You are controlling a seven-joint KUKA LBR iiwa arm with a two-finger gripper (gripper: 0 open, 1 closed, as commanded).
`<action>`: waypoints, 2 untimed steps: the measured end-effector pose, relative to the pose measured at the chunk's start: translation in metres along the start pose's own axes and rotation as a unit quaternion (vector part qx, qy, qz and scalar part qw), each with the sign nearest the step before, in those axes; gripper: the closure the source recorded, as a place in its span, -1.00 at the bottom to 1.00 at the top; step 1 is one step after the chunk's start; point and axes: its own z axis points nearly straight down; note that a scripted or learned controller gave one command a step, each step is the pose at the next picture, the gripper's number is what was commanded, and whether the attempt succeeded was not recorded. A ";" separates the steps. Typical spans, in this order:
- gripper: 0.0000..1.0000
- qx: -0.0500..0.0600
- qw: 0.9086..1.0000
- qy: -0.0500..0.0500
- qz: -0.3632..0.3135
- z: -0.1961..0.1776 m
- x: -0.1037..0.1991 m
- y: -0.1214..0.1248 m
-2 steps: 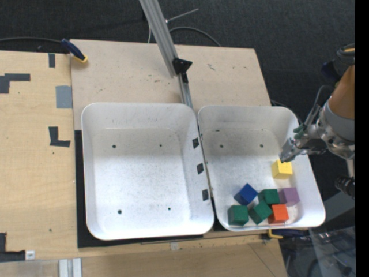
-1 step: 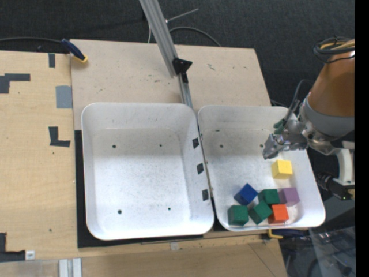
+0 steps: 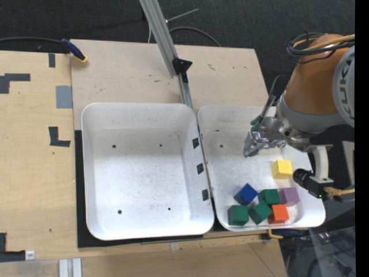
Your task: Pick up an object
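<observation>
In the right bin (image 3: pixel 230 126) lie several small blocks near its front right corner: a yellow block (image 3: pixel 282 168), a blue block (image 3: pixel 247 193), three green blocks (image 3: pixel 238 214), an orange block (image 3: pixel 279 213) and a purple block (image 3: pixel 290 195). My gripper (image 3: pixel 252 146) hangs over the middle of the right bin, up and to the left of the yellow block and well behind the blue one. Nothing shows between its fingertips.
The left bin (image 3: pixel 95 131) sits beside the right one, sharing a middle rim (image 3: pixel 202 166). A slanted metal rail (image 3: pixel 164 33) crosses the bench behind the bins. A cable with a blue and yellow plug (image 3: pixel 75 49) lies at the back left.
</observation>
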 end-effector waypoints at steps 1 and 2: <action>1.00 0.000 1.000 0.000 0.000 -0.003 0.049 0.011; 1.00 0.001 1.000 -0.001 0.001 0.014 0.096 0.026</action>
